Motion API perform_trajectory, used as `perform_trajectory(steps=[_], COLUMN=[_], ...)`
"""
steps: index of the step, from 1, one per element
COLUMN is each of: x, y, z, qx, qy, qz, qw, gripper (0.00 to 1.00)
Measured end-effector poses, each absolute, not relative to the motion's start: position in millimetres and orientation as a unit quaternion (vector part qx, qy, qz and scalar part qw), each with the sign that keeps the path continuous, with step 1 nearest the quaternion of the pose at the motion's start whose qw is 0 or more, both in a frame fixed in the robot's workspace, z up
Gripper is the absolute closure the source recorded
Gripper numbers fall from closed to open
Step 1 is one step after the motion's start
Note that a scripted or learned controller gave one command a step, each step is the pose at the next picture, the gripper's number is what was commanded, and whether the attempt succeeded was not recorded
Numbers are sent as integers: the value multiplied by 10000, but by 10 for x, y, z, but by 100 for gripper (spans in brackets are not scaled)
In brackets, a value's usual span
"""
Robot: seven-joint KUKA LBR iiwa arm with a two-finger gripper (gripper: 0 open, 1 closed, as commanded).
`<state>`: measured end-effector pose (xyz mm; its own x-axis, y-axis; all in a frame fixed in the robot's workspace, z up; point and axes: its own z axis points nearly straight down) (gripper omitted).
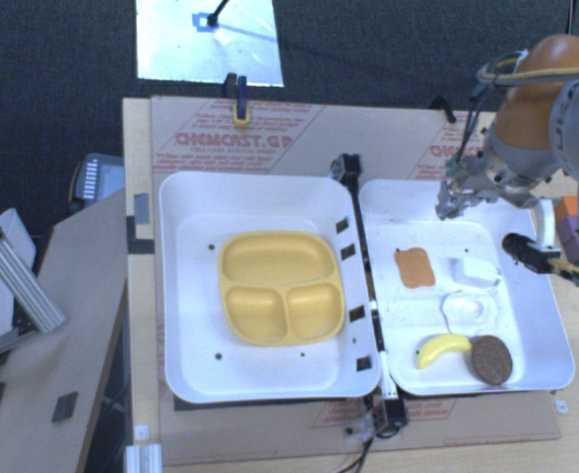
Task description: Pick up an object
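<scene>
The gripper [454, 203] hangs over the far edge of the right bin [555, 363], nothing visibly in it; open or closed, I cannot tell. Its likely targets lie spread below for separate grasping: toast [415, 267], banana [441, 349], cookie [491, 359]. The yellow tray [276, 286] sits alone in the left bin [186, 363].

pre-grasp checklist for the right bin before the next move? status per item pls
1. Gripper above the right bin's far edge, nothing between its fingers: ok.
2. Finger opening: cannot tell.
3. Orange slab lying flat, apart from the others: ok.
4. Banana close beside brown round piece, crowded for a grasp: not ok.
5. White pieces blend into the bin floor, outlines unclear: cannot tell.
6. Yellow divided tray in the left bin, away from the arm: ok.
</scene>
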<state>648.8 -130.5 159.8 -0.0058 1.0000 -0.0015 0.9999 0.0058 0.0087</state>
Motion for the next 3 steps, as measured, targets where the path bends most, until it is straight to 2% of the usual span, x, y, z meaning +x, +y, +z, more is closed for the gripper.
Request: perform_trajectory(steps=[1, 2, 3], x=[6528, 6539, 6411], y=[-1328, -1329, -828], z=[2252, 2482, 2561], qx=[7050, 7050, 7040], qy=[7092, 7092, 7102], qz=[25, 12, 11], qw=[39, 18, 5], gripper=[100, 100, 100])
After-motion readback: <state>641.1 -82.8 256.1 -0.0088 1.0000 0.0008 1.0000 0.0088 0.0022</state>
